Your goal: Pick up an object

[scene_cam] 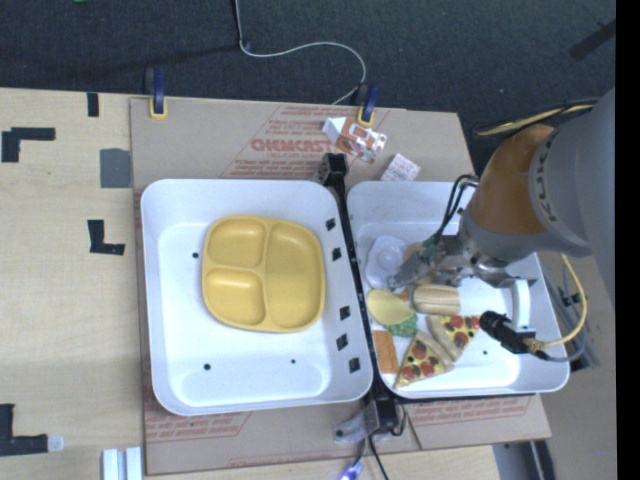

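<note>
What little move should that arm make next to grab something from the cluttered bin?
Probably a short, careful descent. The hand sits in the right bin just above a tan cylinder, with a yellow piece and pizza slices crowded close beside it. Whether its fingers already grip anything is unclear, so lowering squarely onto the cylinder seems the safest way to get one object.

The arm (560,183) is cut off by the right edge and hides part of the right bin (500,376). At the gripper (425,268) the fingers blur into clutter; a clear item (384,259) just left of it is indistinct
</note>
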Motion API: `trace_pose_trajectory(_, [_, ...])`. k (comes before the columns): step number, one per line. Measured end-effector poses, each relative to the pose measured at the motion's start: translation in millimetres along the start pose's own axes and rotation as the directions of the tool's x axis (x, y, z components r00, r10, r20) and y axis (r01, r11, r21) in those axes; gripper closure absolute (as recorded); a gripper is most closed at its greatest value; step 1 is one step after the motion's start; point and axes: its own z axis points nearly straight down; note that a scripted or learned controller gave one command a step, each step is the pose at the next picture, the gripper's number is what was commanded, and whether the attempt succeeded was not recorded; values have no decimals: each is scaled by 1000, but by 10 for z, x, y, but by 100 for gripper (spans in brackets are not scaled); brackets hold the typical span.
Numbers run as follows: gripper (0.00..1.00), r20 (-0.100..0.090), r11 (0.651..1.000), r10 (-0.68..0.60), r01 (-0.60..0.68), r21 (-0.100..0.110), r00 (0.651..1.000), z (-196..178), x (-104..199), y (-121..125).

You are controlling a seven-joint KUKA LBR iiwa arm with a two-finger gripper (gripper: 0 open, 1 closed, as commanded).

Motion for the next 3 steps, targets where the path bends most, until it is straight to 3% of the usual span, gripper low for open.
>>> trace_pose_trajectory(1, [0, -1, 1000, -8, 8, -2, 1000, 15, 358, 599])
trace_pose_trajectory(2, [0, 0, 1000, -6, 6, 5, 1000, 21, 407, 983])
trace_pose_trajectory(3, [0, 0, 1000, -2, 2, 4, 1000, 13, 370, 303])
